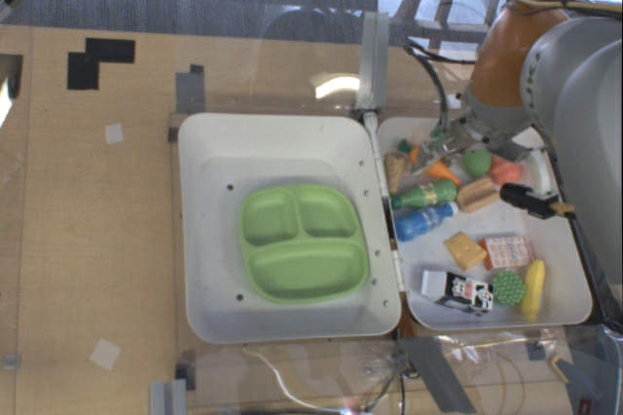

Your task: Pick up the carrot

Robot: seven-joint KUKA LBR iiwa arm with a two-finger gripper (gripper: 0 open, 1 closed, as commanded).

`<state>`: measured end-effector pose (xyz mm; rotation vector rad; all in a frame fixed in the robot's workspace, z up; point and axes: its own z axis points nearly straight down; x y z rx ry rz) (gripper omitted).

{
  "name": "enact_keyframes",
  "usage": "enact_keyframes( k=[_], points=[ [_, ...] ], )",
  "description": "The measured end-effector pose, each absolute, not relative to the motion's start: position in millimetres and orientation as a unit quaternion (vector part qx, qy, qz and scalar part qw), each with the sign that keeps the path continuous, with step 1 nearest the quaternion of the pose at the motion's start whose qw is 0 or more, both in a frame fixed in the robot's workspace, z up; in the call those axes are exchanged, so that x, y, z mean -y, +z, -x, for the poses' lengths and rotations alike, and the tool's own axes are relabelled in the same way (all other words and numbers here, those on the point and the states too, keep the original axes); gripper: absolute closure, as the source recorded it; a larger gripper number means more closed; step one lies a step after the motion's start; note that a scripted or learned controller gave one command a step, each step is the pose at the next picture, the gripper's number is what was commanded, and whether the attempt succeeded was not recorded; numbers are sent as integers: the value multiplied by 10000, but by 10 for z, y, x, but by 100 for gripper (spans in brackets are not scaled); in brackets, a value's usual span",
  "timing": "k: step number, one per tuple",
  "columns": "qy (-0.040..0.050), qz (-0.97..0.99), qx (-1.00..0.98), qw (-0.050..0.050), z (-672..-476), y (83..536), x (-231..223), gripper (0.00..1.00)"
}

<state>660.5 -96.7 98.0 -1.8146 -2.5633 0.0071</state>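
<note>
The carrot [442,172], a small orange piece, lies at the back of the right bin [574,306] among other toy foods. My gripper [440,150] hangs low over the bin's back left part, right above and just behind the carrot. Its metal tip sits close to the carrot, and I cannot make out contact. The grey arm with its orange band [506,62] comes down from the upper right and hides the bin's back right corner.
Around the carrot lie a green bottle [424,197], a blue bottle [423,222], a bread roll [477,194], a green ball [477,162] and a cone [394,171]. Nearer the front are a cheese wedge [465,250], a pink box [507,252] and a yellow piece [533,289]. A green divided plate [305,241] fills the left bin [204,208].
</note>
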Motion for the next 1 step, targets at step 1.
enact_keyframes(
  k=[1],
  points=[
    [-44, 7283, 6853, -33, -6713, 1893, 275, 100]
  ],
)
